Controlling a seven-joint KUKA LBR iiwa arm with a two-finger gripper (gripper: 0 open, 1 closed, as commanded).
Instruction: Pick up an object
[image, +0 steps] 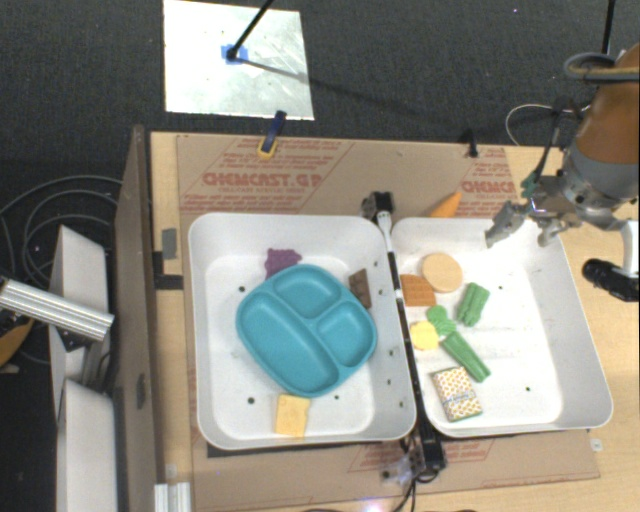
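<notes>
The gripper (524, 222) hangs over the far right corner of the right bin (560, 300), its two grey fingers splayed wide with nothing between them; one fingertip points toward the bin's far edge, the other toward the right wall. The nearest candidates to pick up lie toward the bin's left and near side from the jaws: a round tan disc (441, 271), flat and smooth like a toy cracker or bun, close to the left wall, and just beside it an orange-brown slab (417, 290). Nearer the middle a short green ridged piece (472, 304) lies with its long axis running roughly far-to-near, slightly tilted. Below it a yellow lump (424, 336) touches a long green pod (464, 355) that slants toward the near right corner. A small patterned box (455, 392) sits by the near edge. My judgement: the disc is the shortest reach, down and to the left

The left bin (230, 300) holds a teal divided plate (305, 328), a purple cluster (281, 261), a brown block (360, 288) and a yellow square (292, 414)
</notes>
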